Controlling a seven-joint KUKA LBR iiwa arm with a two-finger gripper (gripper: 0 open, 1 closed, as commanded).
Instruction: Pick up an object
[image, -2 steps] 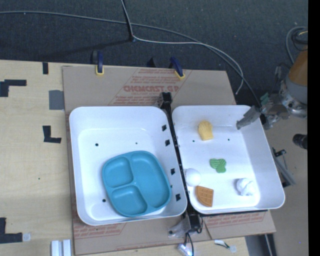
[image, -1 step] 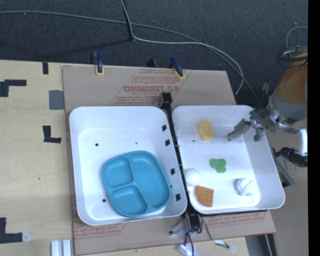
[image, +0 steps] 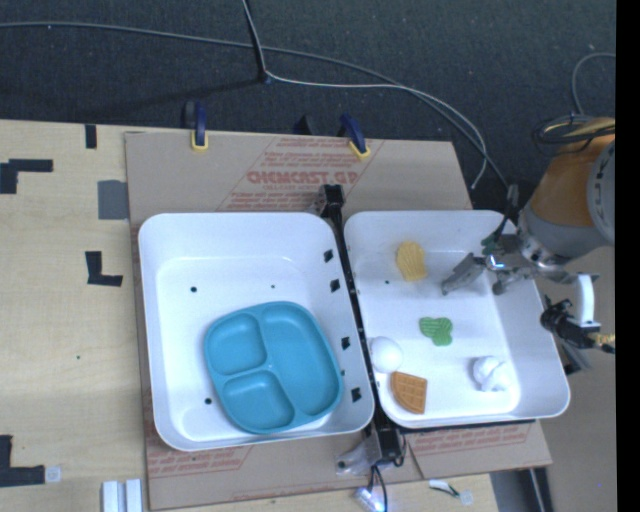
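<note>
Fingers (image: 458, 277) of the gripper (image: 481, 279) stood spread apart with nothing between them, one dark prong slanting down toward the bin's floor on the left and the other reaching toward the bin's right wall. They hung over the upper right part of the right bin (image: 530, 405), and the nearest piece was a yellow object (image: 410, 260), ridged and roughly oblong, lying just to the left of the left finger and apart from it. Below that, near the middle of the same bin, lay a small green object (image: 435, 329) with a lumpy, leafy outline. A white ball (image: 385, 353) sat against the bin's left wall, and just below it an orange waffle-patterned piece (image: 409, 391) lay near the front edge. A white crumpled-looking object (image: 489, 373) rested in the lower right corner, hard to make out against the white floor. The left bin (image: 160, 250) held a blue divided plate (image: 272, 366) with three compartments, lying tilted in the front half of the bin. Both bins sat side by side on a cardboard sheet (image: 290, 175) fixed at its far edge by two clamps (image: 199, 127). The arm (image: 570, 195) entered from the right, its orange band above the grey wrist, with the wrist angled down and to the left over the bin's upper right corner.
</note>
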